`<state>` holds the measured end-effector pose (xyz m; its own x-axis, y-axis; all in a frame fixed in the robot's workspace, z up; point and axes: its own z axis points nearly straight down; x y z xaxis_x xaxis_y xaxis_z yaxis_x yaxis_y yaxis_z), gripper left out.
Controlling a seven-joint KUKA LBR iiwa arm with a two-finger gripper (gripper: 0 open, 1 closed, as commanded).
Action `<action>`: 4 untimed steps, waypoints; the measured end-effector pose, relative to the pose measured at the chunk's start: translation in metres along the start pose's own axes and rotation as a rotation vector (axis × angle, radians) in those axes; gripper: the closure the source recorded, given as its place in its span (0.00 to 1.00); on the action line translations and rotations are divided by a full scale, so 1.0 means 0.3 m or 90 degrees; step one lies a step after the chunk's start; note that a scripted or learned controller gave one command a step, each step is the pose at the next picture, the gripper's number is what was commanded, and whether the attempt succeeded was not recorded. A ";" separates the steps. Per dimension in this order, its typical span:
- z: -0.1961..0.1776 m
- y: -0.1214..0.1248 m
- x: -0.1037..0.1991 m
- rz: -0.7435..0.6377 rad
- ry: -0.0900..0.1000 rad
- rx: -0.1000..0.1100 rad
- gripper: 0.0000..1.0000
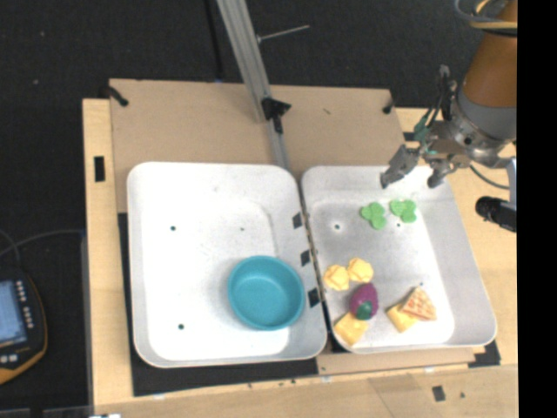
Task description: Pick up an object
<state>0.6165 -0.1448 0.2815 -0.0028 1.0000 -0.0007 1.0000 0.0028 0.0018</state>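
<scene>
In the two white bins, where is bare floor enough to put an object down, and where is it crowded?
The left white bin is bare across its far half and left side; the round blue bowl sits near its right corner. In the right white bin, the middle strip is free between the green toy pieces and the crowded cluster of yellow and purple toys.

no readable text, labels or numbers anywhere
</scene>
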 end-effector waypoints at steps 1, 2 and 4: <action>0.000 0.000 0.000 0.000 0.000 0.000 0.00; 0.134 0.000 -0.010 0.002 -0.001 0.001 0.00; 0.479 0.000 -0.009 0.001 0.000 0.000 0.00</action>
<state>0.6168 -0.1476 0.1379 -0.0009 1.0000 -0.0015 1.0000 0.0009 0.0013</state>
